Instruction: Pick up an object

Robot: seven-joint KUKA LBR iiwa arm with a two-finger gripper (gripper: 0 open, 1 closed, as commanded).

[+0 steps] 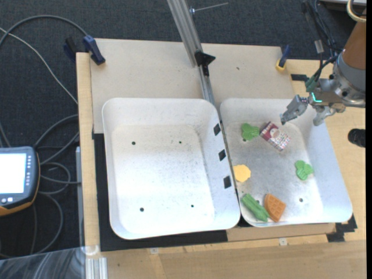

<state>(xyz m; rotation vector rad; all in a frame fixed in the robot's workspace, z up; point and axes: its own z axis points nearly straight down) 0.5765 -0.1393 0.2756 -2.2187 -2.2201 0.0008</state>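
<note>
Jaws point(304, 113) spread and unladen above the right bin point(325, 156) — red-and-white packet point(275, 136) nearby, label unreadable.

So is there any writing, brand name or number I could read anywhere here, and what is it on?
None can be read.
Red and white packet in the right bin: it carries print, too small and blurred to read.
Handheld screen at the left edge: glowing white, no legible text.
The toy pieces and both bins show no lettering.
</note>
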